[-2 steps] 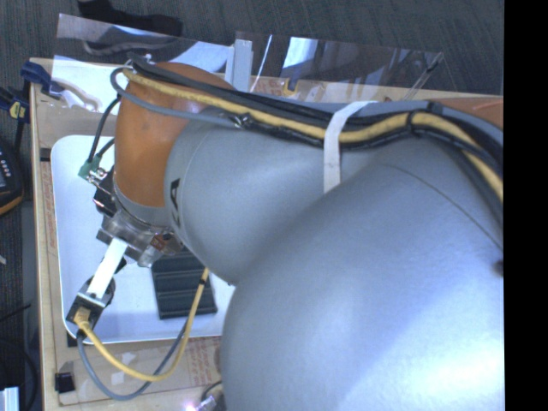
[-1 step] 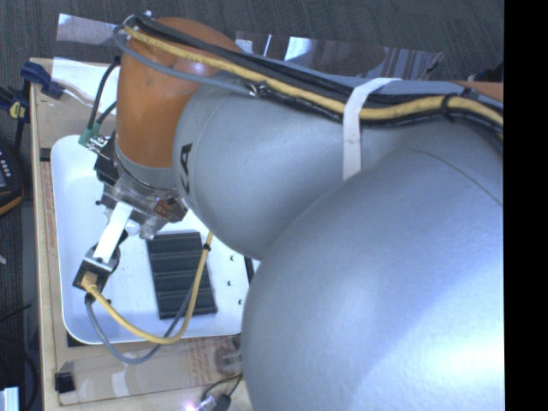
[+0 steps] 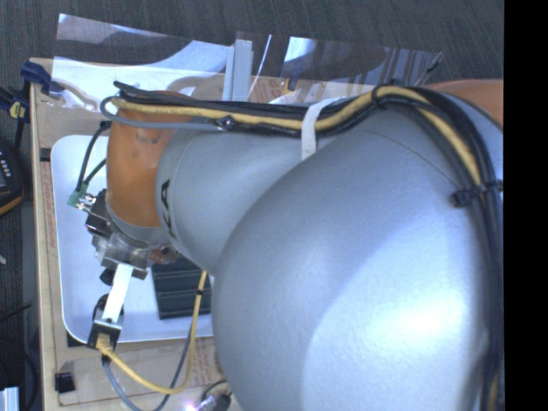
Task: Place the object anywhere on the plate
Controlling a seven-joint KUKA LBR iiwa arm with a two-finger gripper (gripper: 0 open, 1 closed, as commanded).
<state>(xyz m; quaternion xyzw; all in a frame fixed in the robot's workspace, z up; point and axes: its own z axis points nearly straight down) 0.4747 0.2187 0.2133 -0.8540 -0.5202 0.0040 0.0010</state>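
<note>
The grey arm with its orange band (image 3: 133,174) covers most of the camera view and reaches over the left white bin (image 3: 70,255). My gripper (image 3: 128,259) hangs below the wrist above the near half of that bin, largely hidden by the wrist itself. A dark ribbed block (image 3: 180,291) shows beside it at the arm's edge. I cannot tell whether that block lies on the bin floor or belongs to the gripper. The arm hides the bin's right part and everything further right.
The bare white floor of the left bin shows along its left side and near corner. The wooden bench edge (image 3: 38,229) runs to the left of the bin. Clear plastic sheeting (image 3: 128,37) stands at the back.
</note>
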